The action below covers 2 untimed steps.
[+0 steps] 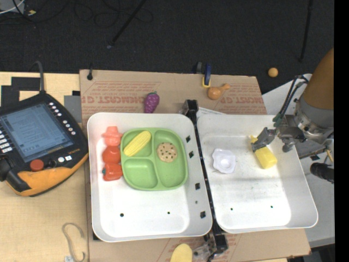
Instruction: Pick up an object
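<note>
Right bin (283, 212), upper right part: gripper (275, 140) low over the floor, fingers spread apart, nothing between them. Yellow block (265, 158) lies on the bin floor just below the near finger, close to touching; contact unclear. White cup (223, 161) sits further left.

Plate (154, 179) in left bin (142, 222)

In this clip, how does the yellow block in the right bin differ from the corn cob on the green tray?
The yellow block lies directly on the right bin floor, just below the gripper; the corn cob rests in a compartment of the green tray in the left bin. The block looks short, stubby and smooth; the cob is longer, tapered and ridged. Both are yellow and lie tilted.
</note>
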{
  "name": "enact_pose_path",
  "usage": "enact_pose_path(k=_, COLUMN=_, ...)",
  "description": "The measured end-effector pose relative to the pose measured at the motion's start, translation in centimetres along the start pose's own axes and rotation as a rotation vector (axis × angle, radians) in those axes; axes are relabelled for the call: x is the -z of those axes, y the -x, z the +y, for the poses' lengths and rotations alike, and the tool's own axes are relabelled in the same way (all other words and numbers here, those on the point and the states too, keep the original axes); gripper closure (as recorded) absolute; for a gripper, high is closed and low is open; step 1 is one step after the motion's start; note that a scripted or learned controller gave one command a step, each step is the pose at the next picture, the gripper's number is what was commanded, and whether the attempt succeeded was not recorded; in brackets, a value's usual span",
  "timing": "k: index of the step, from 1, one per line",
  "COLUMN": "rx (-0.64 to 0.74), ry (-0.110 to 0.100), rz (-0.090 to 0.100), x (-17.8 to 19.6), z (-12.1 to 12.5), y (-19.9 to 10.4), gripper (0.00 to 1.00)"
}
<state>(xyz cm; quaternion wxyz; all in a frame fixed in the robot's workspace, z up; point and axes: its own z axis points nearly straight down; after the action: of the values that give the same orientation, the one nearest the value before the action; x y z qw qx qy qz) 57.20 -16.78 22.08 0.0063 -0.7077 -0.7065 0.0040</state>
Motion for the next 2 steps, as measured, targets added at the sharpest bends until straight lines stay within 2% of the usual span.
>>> enact_pose_path(k=1, rx=0.002, ry=0.012, rz=-0.002, x=0.7, z=0.2, y=0.0, gripper=0.0)
enact_pose_path(k=2, rx=0.004, ry=0.008, rz=-0.001, x=-3.7, z=0.4, y=-0.6, gripper=0.0)
